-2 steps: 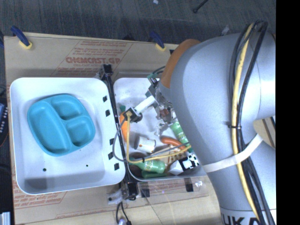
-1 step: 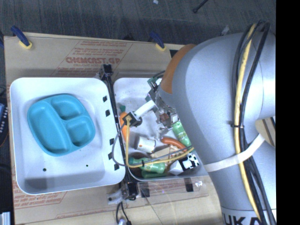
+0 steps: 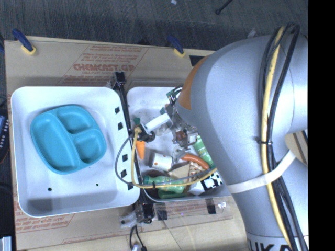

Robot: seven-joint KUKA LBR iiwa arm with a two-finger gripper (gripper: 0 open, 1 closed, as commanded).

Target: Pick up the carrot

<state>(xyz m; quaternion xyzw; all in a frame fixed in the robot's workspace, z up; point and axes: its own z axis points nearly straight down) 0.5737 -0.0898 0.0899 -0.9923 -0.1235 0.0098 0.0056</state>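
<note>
A small orange carrot (image 3: 140, 149) lies in the right bin (image 3: 141, 95), close against its left wall. My gripper (image 3: 180, 138) hangs low over the middle of that bin, a little to the right of the carrot and apart from it. A second orange, curved piece (image 3: 197, 161) shows just below and right of the gripper; what it is stays unclear. The big grey arm (image 3: 246, 129) hides the bin's right half.
A blue divided plate (image 3: 68, 137) sits in the left bin (image 3: 31, 203). In the right bin are a white cylinder (image 3: 162, 162), green items (image 3: 167, 184) along the front wall, a green packet (image 3: 202, 146) and a black-and-white patterned piece (image 3: 212, 182).
</note>
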